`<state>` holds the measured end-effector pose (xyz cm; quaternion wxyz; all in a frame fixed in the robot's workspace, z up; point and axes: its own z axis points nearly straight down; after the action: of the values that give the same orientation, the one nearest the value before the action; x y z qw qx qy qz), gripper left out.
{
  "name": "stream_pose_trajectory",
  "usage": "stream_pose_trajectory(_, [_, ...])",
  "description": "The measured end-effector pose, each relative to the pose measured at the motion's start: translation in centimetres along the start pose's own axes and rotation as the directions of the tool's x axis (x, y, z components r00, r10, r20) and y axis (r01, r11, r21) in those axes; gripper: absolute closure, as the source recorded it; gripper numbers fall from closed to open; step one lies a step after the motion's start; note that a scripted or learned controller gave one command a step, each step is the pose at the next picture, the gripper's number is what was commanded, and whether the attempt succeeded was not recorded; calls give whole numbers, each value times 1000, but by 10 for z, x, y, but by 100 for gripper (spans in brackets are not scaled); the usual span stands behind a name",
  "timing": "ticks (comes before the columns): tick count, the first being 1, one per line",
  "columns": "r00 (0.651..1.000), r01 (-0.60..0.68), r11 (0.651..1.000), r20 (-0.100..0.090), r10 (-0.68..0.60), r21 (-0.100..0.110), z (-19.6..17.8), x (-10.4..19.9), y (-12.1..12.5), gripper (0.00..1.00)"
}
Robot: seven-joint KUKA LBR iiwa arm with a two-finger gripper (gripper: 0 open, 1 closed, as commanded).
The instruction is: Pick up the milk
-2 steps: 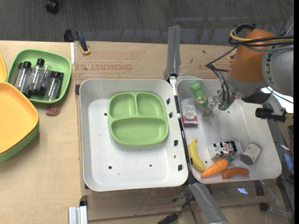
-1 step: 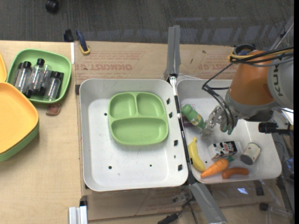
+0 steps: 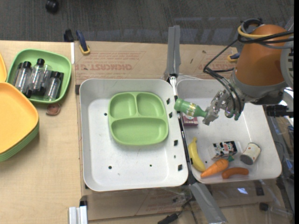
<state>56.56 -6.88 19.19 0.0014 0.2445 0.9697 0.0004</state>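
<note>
The milk (image 3: 225,148) is a small carton with black and white patches, lying on its side in the right bin (image 3: 266,139), toward the front. My gripper (image 3: 221,117) hangs over the middle of that bin, above and behind the carton and apart from it. It is open with nothing between its fingers. Its left finger (image 3: 208,117) is close to the tip of a green bottle (image 3: 188,108).
In the right bin a small maroon box (image 3: 189,121) lies under the bottle, with a banana (image 3: 197,157), a carrot (image 3: 215,168), an orange piece (image 3: 235,172) and a grey cylinder (image 3: 251,153) around the milk. The left bin (image 3: 93,139) holds a green divided plate (image 3: 138,118).
</note>
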Motion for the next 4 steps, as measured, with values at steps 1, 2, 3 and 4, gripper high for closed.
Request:
stream_pose_trajectory(1, [965, -264, 965, -1, 264, 2, 1, -7, 55, 100])
stream_pose_trajectory(2, [979, -206, 979, -2, 206, 3, -14, 24, 50, 100])
stream_pose_trajectory(3, [989, -151, 989, -3, 151, 3, 1, 58, 19, 100])
stream_pose_trajectory(4, [999, -48, 999, 0, 48, 2, 1, -36, 72, 100])
